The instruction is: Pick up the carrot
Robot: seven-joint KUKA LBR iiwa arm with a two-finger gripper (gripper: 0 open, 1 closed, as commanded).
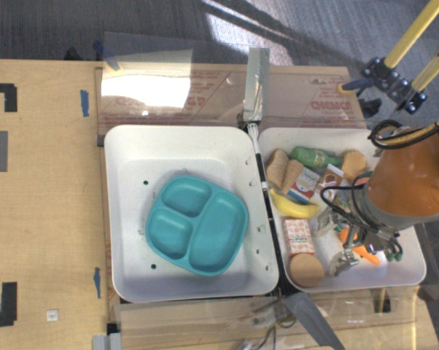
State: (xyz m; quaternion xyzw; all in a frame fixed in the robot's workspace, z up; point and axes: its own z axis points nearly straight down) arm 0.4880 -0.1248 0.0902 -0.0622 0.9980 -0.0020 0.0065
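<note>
Two shallow white bins sit side by side, and the pincer (348, 257) hangs low inside the right bin (418, 272), near its front-right corner. The arm's orange band (405, 181) bulks just above and to the view's right of it, with dark cables looping down between them. Whether the pincer is released or clenched cannot be told from this slant, as wrist and cabling crowd the tip.

The carrot (366, 254), a small orange piece, lies on the bin floor just beside the pincer on the view's right. It looks to be touching or nearly touching the tool, but whether it is gripped cannot be told.

On the view's left of the pincer, close by, lies a round tan biscuit-like disc (305, 268), and just above that a small pink-patterned box (298, 235). Further up the view from the pincer lies a yellow banana (294, 207), with a red-and-blue carton (308, 184) and two brown wafer-like pieces (279, 168) beyond it. A green bottle (314, 156) lies on its side at the far end of the bin, well apart from the pincer, next to a tan bread roll (354, 164).

Well away on the view's left, across the divider, the left bin (121, 195) holds a teal plate (197, 224) with three compartments, lying flat.
</note>
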